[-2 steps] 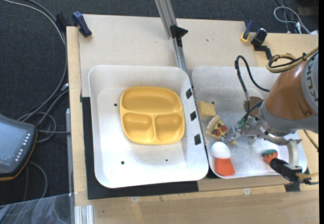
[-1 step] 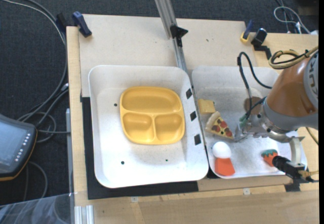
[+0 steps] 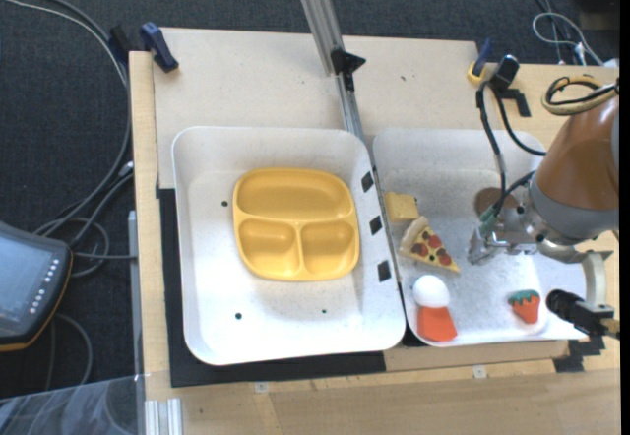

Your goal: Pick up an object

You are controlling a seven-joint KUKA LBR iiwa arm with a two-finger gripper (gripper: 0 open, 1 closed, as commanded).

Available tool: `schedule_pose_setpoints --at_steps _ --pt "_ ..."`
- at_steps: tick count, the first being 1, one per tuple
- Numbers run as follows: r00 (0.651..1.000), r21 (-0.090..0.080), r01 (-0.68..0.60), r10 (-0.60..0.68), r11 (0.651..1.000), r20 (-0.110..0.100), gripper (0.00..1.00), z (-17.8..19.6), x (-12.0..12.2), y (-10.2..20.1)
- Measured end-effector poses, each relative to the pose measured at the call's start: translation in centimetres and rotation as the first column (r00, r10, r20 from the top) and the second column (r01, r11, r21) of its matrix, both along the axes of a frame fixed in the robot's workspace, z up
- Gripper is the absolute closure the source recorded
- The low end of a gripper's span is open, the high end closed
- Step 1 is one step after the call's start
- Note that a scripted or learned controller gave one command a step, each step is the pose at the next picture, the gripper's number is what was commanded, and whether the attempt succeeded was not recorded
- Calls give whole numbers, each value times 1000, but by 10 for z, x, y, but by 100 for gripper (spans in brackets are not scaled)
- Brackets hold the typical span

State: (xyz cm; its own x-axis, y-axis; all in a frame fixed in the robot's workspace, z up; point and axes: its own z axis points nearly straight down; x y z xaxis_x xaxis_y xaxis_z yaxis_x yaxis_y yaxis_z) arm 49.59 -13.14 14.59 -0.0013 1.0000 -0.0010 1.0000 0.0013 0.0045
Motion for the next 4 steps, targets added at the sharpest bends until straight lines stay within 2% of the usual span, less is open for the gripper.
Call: schedule_pose_setpoints --at_steps 2,4 --pt "1000 0 -2 2 1000 3 100 114 16 8" --pt "1000 3 -6 6 1000 -2 100 119 59 111"
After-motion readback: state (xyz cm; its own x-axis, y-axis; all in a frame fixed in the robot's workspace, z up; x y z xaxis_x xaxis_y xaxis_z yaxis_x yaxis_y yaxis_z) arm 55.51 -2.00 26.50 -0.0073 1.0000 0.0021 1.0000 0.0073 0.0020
